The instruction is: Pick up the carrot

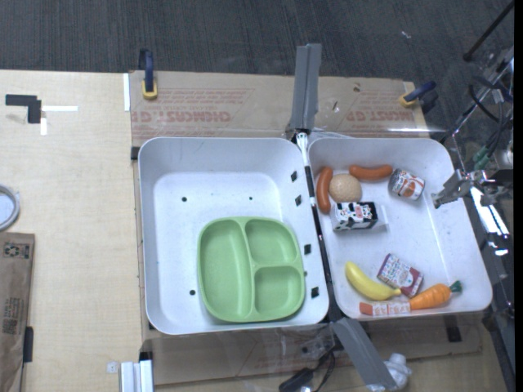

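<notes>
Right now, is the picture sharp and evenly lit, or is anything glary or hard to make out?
In the camera view the light is even and soft, with faint shadows inside the white bins; the carrot and green divided plate read clearly; the claw at the right bin's edge is small and tangled among cables, so its state is unclear; labels on the small packages are too blurred to read.

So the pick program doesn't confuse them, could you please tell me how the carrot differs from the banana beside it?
The carrot is orange with a green tip; the banana is plain yellow. The carrot is straight and tapered, the banana curved. The carrot lies by the bin's near right corner, the banana further left. Both rest in the right bin, near a small carton.
</notes>
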Motion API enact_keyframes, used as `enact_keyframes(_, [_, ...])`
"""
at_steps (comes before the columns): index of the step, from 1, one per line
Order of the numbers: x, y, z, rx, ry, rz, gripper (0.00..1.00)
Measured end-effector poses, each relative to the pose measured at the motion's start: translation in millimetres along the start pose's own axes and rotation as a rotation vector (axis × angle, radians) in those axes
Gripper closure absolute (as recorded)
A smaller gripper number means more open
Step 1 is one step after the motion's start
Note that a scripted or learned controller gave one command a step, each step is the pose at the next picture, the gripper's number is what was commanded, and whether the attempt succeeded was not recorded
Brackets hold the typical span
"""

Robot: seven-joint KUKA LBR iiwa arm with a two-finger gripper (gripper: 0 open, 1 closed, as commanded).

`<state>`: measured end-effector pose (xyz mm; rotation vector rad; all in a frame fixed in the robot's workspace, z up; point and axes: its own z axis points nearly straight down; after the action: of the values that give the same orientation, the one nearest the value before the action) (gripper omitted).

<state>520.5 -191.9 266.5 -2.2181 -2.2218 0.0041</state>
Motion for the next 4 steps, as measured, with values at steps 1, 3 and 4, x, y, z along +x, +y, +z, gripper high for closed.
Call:
enact_keyframes(1, [19, -43, 72, -0.001, 0.001, -0.258, 0.00])
enact_keyframes(3, [88, 56, 134, -0.004, -0.002, -0.559, 0.00])
enact_keyframes(4, [43, 57, 171, -0.003, -0.001, -0.348, 0.00])
